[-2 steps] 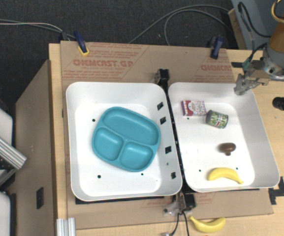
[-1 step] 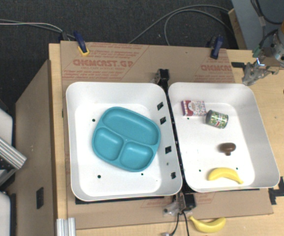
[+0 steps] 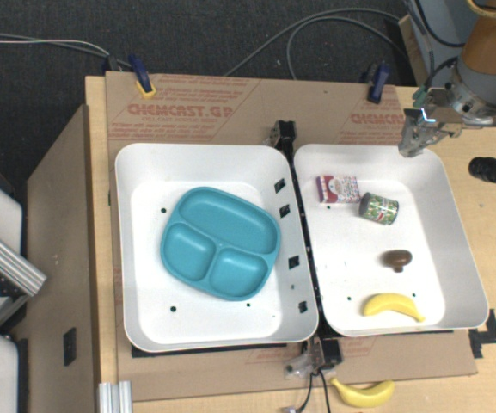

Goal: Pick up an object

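Observation:
The right bin [image 3: 454,231] holds a small white and maroon carton [image 3: 338,188], a green can [image 3: 378,208] lying on its side, a brown mushroom-like piece [image 3: 396,260] and a yellow banana [image 3: 393,306]. My gripper [image 3: 413,144] hangs above the bin's far right corner, well away from all of them. Nothing shows between its fingers. A blue divided plate [image 3: 220,242] lies in the left bin [image 3: 136,231].
A second banana [image 3: 364,391] lies outside the bins at the bench's front edge. Blue clamps [image 3: 142,79] [image 3: 377,82] hold the cardboard backing at the far side. A black divider [image 3: 292,222] runs between the bins. Cables trail behind the bench.

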Tool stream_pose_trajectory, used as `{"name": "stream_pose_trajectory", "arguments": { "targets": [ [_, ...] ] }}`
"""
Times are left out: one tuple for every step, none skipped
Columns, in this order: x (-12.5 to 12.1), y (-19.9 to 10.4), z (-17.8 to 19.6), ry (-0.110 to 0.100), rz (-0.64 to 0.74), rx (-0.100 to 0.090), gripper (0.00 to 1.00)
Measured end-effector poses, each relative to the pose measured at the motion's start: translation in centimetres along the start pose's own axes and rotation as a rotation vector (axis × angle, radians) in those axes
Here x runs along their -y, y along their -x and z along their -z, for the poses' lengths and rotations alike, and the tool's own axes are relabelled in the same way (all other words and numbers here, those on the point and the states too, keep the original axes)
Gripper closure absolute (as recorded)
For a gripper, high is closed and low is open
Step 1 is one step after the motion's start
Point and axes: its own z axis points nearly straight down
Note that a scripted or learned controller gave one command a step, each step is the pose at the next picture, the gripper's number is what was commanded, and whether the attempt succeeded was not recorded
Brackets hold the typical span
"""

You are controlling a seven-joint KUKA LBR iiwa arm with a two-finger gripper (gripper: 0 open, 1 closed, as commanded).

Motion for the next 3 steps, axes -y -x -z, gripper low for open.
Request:
{"name": "stream_pose_trajectory", "arguments": {
  "targets": [
    [2.7, -4.6, 0.9, -0.001, 0.000, 0.000, 1.00],
    [6.0, -9.7, 0.9, -0.003, 0.000, 0.000, 1.00],
    [8.7, -14.1, 1.2, -0.003, 0.001, -0.001, 1.00]
  ]
}}
